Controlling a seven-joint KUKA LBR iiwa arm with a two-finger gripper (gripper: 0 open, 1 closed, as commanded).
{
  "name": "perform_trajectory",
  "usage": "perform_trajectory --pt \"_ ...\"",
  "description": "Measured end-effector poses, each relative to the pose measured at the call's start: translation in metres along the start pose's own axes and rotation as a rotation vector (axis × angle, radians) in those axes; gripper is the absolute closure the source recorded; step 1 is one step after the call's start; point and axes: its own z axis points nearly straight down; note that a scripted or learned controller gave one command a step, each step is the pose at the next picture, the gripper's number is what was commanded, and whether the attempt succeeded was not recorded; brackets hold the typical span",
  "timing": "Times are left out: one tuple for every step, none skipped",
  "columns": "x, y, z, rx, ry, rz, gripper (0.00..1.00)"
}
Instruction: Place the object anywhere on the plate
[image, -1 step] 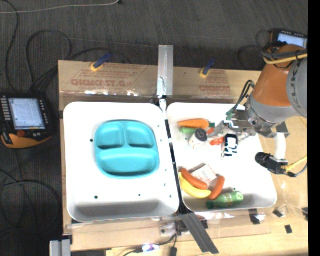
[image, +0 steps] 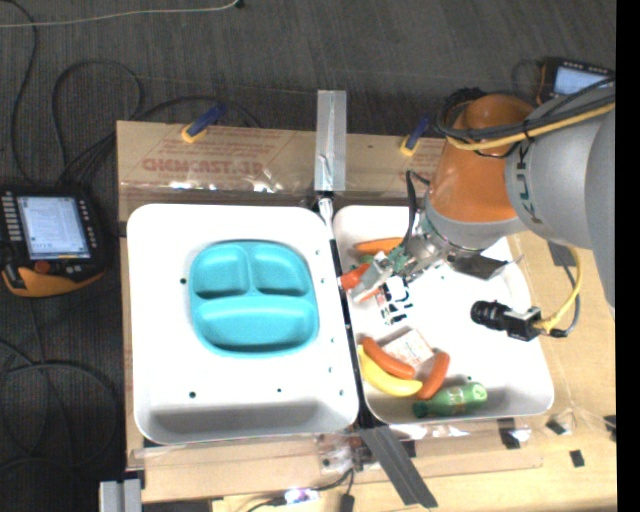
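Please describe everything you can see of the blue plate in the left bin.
The plate is turquoise, it looks like smooth plastic, and it has rounded corners. Raised ridges divide it into three compartments: two smaller ones at the far side and one wide one at the near side. It lies flat, right side up, near the middle of the left bin, slightly turned. Nothing lies on it, and the gripper is over the right bin, apart from it.

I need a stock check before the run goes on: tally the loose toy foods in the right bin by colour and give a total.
Orange: 3, a long orange carrot-like piece at the bin's top, a second orange piece, and a short orange piece
Yellow: 1, a yellow toy banana
Green: 1, a green toy vegetable
Total: 5
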Motion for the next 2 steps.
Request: perform_trajectory --pt "0.000 0.000 0.000 0.001 0.001 0.000 0.00" --pt "0.038 0.039 -0.012 -0.001 -0.002 -0.216 0.00"
